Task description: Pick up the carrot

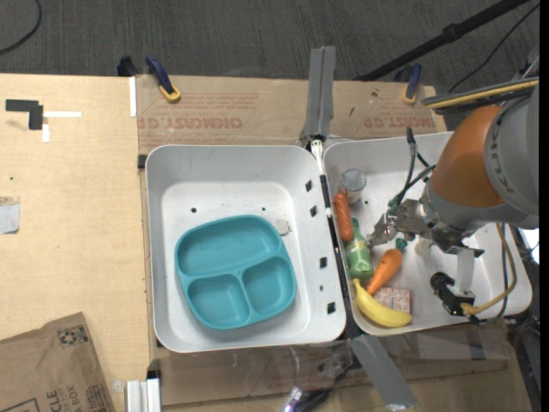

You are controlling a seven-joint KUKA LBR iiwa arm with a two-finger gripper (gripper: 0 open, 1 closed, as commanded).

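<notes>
The carrot lies tilted in the right bin, its tip pointing down-left toward the banana and its green top up-right. My gripper hangs just above the carrot's upper end, low in the bin. The grey wrist and orange band behind it cover the bin's middle right. From this angle I cannot tell whether the gripper touches the carrot.
Along the right bin's left wall lie a long orange-red item, a green object and a small grey cup. A pink-and-white box sits by the banana. The left bin holds a teal divided plate.
</notes>
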